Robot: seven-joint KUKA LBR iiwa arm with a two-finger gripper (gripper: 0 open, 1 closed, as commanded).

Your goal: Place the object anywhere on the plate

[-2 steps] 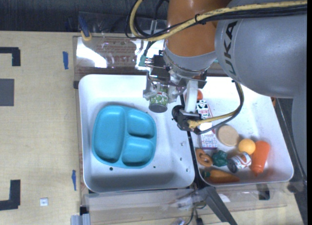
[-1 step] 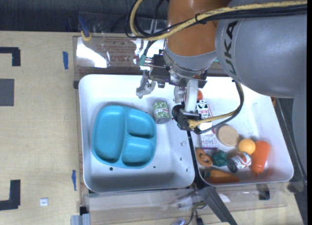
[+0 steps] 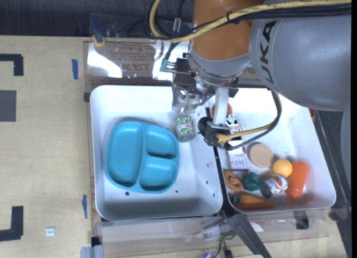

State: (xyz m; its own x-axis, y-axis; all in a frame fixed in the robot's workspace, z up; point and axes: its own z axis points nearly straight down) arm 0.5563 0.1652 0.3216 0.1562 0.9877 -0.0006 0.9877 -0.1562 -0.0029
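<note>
Gripper (image 3: 184,118) over left bin (image 3: 111,103), 2 fingers pinching small green can (image 3: 184,128). Can hangs just beyond blue plate (image 3: 143,156) upper right edge, plate lower left of gripper.

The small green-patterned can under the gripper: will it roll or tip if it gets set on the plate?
The small green-patterned can looks cylindrical, so on its side it would probably roll. The blue divided plastic plate has raised ridges and sloped compartments, so an upright can may tip near a ridge. It looks rigid and probably light, so a nudge could shift it.
</note>
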